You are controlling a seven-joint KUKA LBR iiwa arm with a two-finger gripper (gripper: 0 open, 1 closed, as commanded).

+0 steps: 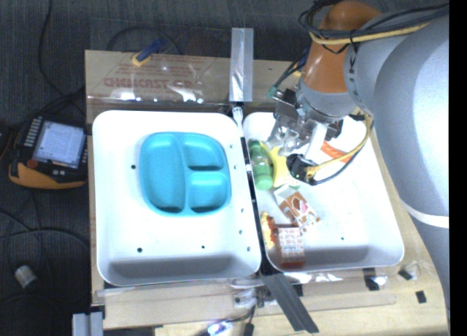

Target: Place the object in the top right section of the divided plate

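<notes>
The gripper [286, 153] hangs low in the right bin [365, 243], at about ten o'clock of it, over a green bottle [260, 163] and a yellow object [279, 166] pressed against the left wall. Which is the target cannot be told (nor the gripper's opening). Both look light, smooth, probably slippery plastic; a grasp across the bottle's middle seems safest. The blue divided plate [186, 172] waits in the left bin [120, 247].
</notes>
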